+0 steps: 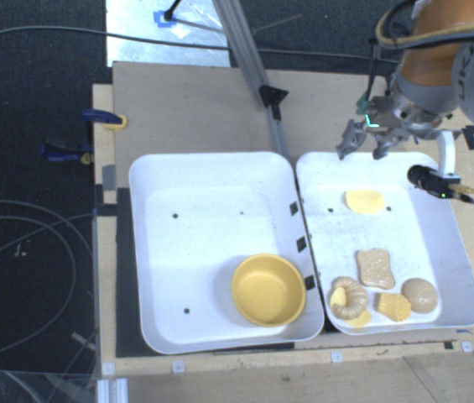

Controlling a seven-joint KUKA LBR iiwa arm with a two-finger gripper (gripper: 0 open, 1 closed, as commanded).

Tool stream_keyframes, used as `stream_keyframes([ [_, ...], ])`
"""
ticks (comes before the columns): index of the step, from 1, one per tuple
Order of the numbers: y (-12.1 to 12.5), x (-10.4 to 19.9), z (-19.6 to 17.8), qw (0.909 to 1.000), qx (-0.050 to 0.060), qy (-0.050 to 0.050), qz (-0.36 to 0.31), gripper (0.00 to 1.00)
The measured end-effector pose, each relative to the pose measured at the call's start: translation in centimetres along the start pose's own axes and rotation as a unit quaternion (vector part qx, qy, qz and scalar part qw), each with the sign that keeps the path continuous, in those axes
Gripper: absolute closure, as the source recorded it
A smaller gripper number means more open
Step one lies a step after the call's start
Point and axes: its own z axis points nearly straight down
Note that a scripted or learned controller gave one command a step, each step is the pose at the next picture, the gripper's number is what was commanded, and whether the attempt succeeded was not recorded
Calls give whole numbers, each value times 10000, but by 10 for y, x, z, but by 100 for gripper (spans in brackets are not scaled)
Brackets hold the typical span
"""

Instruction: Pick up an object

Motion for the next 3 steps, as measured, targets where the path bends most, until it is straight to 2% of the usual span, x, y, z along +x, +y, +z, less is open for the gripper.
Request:
stream_keyframes([
  [1, 0, 0, -1, 10000, -10, -1, -1, 0],
  [2, -8, -4, 55, 10000, 8, -5, 20, 0],
  [3, -3, -7, 116, 10000, 15, -4, 24, 0],
])
